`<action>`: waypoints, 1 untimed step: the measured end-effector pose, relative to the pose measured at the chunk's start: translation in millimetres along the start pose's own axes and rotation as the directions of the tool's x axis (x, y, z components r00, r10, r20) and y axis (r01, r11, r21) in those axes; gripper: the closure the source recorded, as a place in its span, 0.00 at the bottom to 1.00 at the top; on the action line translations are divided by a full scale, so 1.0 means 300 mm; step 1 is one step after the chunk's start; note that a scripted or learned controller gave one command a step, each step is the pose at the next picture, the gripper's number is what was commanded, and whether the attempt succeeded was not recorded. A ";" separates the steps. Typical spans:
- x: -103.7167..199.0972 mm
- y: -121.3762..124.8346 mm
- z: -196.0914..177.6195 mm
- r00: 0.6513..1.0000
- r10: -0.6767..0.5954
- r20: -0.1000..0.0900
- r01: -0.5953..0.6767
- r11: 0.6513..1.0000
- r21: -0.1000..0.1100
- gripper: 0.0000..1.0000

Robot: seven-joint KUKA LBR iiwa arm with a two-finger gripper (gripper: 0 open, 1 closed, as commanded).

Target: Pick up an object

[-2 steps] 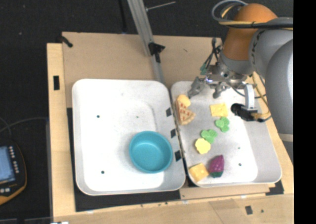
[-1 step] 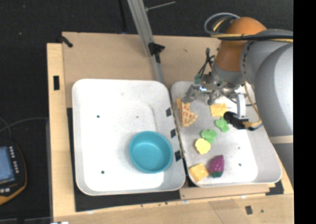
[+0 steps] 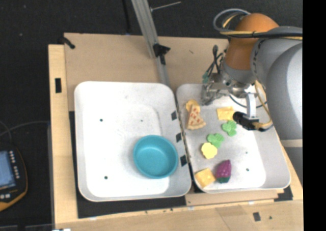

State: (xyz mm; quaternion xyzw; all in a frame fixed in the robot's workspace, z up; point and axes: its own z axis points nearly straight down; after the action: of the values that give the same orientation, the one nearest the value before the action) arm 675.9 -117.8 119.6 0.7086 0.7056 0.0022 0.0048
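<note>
The claw (image 3: pixel 214 91) hangs over the far left corner of the right bin (image 3: pixel 265 174), low above its floor, and I cannot tell from this slanted view how it is set or whether it has anything in it; nothing is seen lifted clear of the bin. Just beside it, toward the near side, lies the toy pizza slice (image 3: pixel 194 117), with a small yellow piece touching its top, so this seems to be the object the arm goes for, because it is the closest one under the wrist. A yellow cheese-like block (image 3: pixel 225 113) lies to the right of the claw, and a green leafy toy (image 3: pixel 229 128) is near it. Further out are a second green piece (image 3: pixel 214 139), a yellow flower-shaped toy (image 3: pixel 209 150), a purple grape bunch (image 3: pixel 223 170) and a yellow wedge (image 3: pixel 205 177) at the near left corner. All the toys are gathered in this bin, probably so the arm can reach them from its side. The left bin (image 3: pixel 102 103) holds a teal bowl (image 3: pixel 154 155), well apart from the claw. Both bins rest side by side on the desk (image 3: pixel 102 52).
</note>
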 end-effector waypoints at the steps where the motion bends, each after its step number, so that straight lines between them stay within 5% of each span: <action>1: 0.002 0.010 -0.147 1.000 -0.003 -0.004 0.003 1.000 0.004 1.00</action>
State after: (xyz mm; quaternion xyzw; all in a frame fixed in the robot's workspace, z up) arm 678.4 -117.0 163.9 0.7075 0.7067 0.0021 0.0022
